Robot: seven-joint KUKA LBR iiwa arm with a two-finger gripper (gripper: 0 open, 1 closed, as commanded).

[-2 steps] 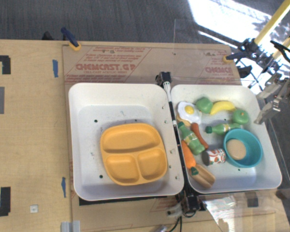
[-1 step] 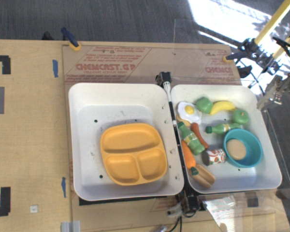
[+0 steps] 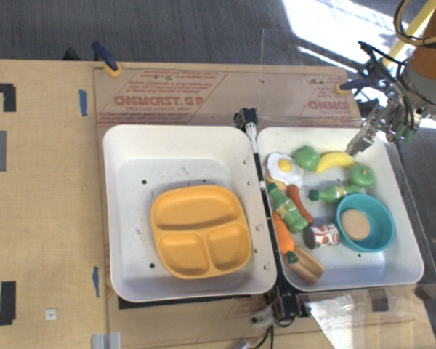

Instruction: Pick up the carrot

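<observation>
- The carrot (image 3: 285, 237) is seen lying in the right bin (image 3: 407, 267), close against that bin's left wall, its length running toward the near edge.
- At the carrot's lower end a tan, bread-like piece (image 3: 306, 264) is found touching it; a green bottle (image 3: 289, 211) lies just beside its upper end.
- A fried egg (image 3: 282, 168), a green pepper (image 3: 306, 157) and a banana (image 3: 334, 161) are placed toward the far side of the same bin.
- A teal bowl (image 3: 365, 223) is set in the bin's right part, with a small red-and-white can (image 3: 324, 234) just to its left.
- The claw (image 3: 361, 143) is held above the far right corner of the right bin, near the banana and well apart from the carrot; whether it is spread or pressed together cannot be told, and nothing is seen in it.
- In the left bin (image 3: 123, 195) an orange divided tray (image 3: 200, 230) is laid.
- Both bins rest on the tabletop (image 3: 43, 217).
</observation>
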